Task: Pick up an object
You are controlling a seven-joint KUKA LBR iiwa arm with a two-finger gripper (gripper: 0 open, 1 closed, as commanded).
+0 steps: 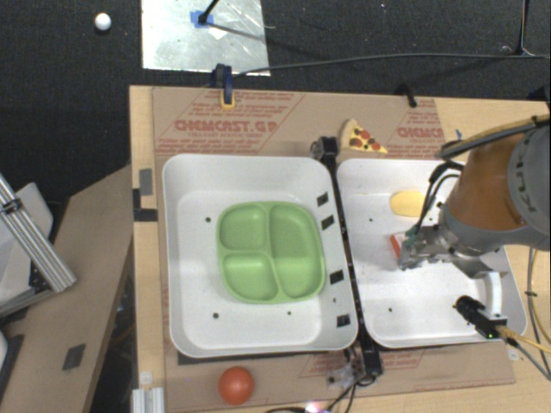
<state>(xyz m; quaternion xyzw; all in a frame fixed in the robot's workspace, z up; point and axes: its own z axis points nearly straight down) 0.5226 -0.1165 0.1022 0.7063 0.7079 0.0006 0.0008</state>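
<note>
My gripper is low in the right bin, near its middle. A small red-orange object lies right against the gripper's left side, partly hidden by it; whether it is gripped cannot be made out. A yellow oval object lies on the bin floor a little farther back, apart from the gripper. The grey arm with its orange band comes in from the right, above the bin's right half.
A green divided plate lies in the left bin. A toy pizza slice rests on the cardboard behind the bins. An orange ball sits in front of the left bin. Black clips line the wall between the bins.
</note>
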